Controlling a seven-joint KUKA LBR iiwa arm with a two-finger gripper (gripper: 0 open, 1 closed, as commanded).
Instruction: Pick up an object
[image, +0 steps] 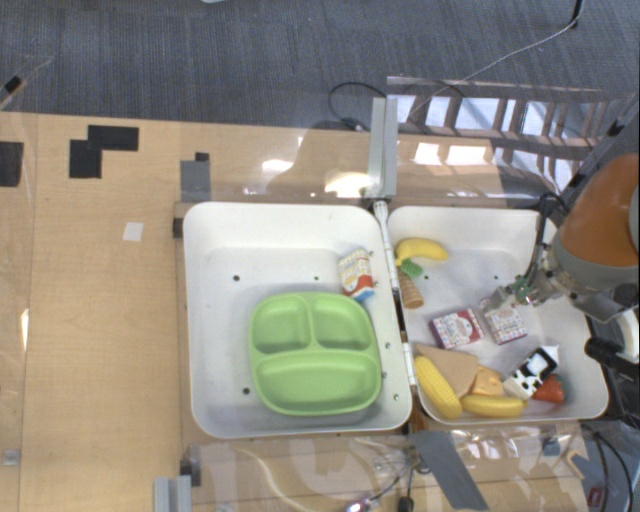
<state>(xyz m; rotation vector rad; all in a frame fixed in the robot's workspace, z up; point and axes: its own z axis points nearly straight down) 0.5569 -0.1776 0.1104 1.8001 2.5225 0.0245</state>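
My gripper hangs low over the right bin, at its right-middle, just above a small pink-and-white packet. A second pink packet lies to the left of it. Nothing is visibly held. Also in this bin are a banana, a brown cone, a corn cob, a tan wedge, an orange cheese piece, a yellow fruit, a black-and-white toy and a red piece.
The left bin holds a green divided plate and a small carton by the shared wall. The arm's orange band overhangs the right bin's right rim. A metal frame stands behind the bins.
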